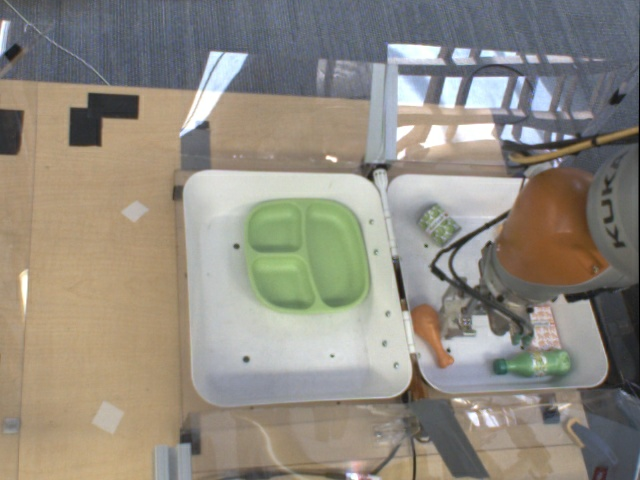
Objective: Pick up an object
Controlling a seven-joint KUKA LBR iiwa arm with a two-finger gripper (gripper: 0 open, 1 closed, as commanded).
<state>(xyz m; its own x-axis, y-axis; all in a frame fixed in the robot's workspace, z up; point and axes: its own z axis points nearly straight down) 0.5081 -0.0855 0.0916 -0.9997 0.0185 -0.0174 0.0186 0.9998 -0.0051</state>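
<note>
Tan wooden bench (90, 298) with black markings at top left, grey carpet beyond. Two white bins: left bin (215, 368) has one green divided plate (305, 256), three compartments. Right bin (590, 368) has four items: one orange carrot-like toy (432, 334), one green bottle (532, 365), one small green-white packet (438, 223), one red-white packet (541, 326) partly under the arm. Carrot toy lies at the bin's left wall, long axis diagonal, thin end toward lower right. Bottle lies on its side near the front wall, long axis left-right, cap left. Gripper (478, 318) sits low between carrot toy and bottle; cannot tell its state.
</note>
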